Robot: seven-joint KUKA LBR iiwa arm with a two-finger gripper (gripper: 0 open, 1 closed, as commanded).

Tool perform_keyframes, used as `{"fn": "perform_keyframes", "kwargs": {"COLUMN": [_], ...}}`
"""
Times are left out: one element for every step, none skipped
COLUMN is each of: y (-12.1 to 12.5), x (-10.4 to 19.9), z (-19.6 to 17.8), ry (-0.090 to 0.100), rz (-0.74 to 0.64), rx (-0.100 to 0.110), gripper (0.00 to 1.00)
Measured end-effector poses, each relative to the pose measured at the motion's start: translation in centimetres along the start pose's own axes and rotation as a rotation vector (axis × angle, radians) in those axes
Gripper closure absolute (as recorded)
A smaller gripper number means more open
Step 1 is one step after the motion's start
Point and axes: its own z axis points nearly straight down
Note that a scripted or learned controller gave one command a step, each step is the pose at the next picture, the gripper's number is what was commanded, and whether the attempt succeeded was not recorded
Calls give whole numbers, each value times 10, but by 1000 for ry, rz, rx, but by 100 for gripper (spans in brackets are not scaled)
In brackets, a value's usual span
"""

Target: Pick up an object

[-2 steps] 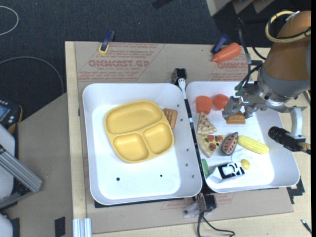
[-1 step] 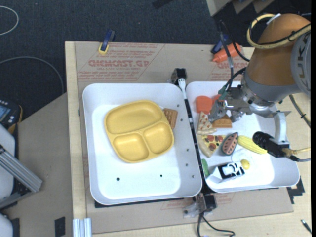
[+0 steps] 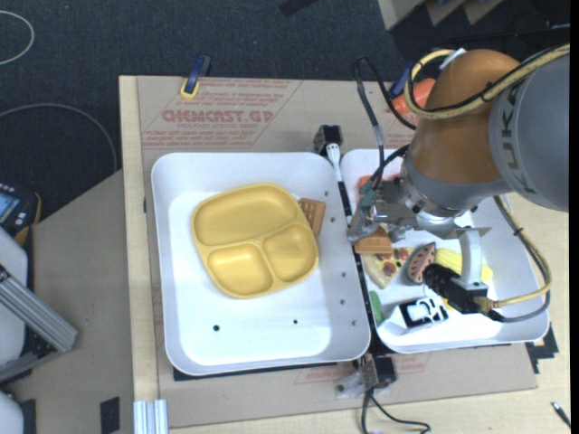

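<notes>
While the grey arm (image 3: pixel 488 125) with its orange band reaches in over the right bin (image 3: pixel 520 328), its gripper (image 3: pixel 380 220) sits low at that bin's left side, just beside the divide between the 2 bins. I cannot tell whether it is spread or closed: the wrist hides most of it, and nothing is plainly seen between its tips.

The right bin holds a crowd of small toy foods. A tan, wedge-like piece (image 3: pixel 371 242) lies directly beneath the gripper and looks the likeliest target, though whether it is touched I cannot say. Just beside it lie a pizza-like slice (image 3: pixel 387 265), a brown and red piece (image 3: pixel 419 263), a yellow piece (image 3: pixel 470 262) and a black and white item (image 3: pixel 423 312). These pieces touch or overlap, so a grasp could nudge a neighbour.

The left bin (image 3: pixel 181 315) bears a yellow divided plate (image 3: pixel 253 238) with 3 compartments, and a small brown waffle-like piece (image 3: pixel 312 213) rests against the plate's right rim.

By my judgement the small foods are light, stiff plastic, smooth enough to slip from a shallow pinch. The tan wedge would best be taken across its narrow sides, low down. The plate is broad and thin: only its rim offers a hold, and it would tilt when lifted from 1 edge. No lift has yet been made.
</notes>
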Motion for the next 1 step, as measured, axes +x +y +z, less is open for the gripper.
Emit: {"fn": "perform_keyframes", "kwargs": {"y": [-22], "x": [4], "z": [-4], "ry": [-1], "rz": [5], "rx": [0], "gripper": [100]}}
